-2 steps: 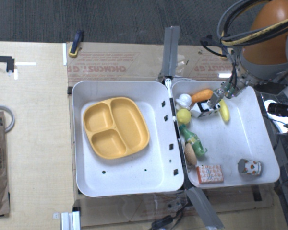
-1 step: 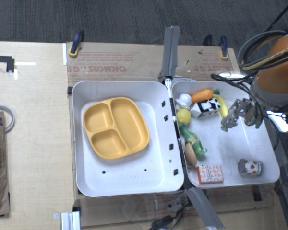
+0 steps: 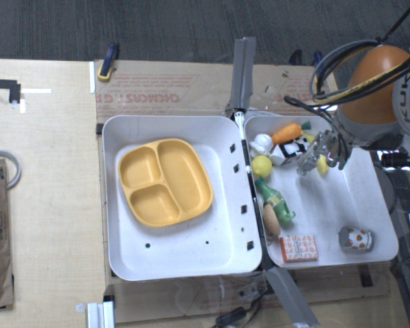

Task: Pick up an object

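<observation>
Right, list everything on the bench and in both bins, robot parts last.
left bin: one, white, middle of the view
divided plate: one, yellow, three compartments, in the left bin
right bin: one, white, beside the left bin
carrot: one, orange, top of the right bin
white ball: one, white, left of the carrot
lemon: one, yellow, below the white ball
green bottle: one, green, lying along the right bin's left wall
small box: one, red and white, right bin's near edge
small cup: one, grey with red spots, right bin's near right corner
clamp: one, blue and yellow, on the cardboard behind the bins
arm: one, grey with orange band, from the right
gripper: one, over the top of the right bin
</observation>
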Controlling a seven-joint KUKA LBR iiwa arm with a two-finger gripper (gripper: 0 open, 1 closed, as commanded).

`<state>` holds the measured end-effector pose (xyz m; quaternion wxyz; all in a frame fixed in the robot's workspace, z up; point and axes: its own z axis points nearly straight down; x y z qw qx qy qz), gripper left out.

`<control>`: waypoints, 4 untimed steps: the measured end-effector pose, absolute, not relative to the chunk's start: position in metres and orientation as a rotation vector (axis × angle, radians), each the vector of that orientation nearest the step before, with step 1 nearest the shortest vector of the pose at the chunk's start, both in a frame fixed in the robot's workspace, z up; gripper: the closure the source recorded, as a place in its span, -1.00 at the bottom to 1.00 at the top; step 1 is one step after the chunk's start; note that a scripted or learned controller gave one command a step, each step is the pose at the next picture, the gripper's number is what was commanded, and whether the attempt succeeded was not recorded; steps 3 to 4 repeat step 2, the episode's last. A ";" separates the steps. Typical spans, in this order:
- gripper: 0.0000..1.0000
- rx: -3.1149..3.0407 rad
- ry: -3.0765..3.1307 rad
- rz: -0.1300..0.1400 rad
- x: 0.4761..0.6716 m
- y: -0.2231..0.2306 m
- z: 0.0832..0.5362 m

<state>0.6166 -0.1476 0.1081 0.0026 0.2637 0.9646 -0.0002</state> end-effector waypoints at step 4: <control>1.00 0.554 3.088 0.000 0.632 -0.112 0.215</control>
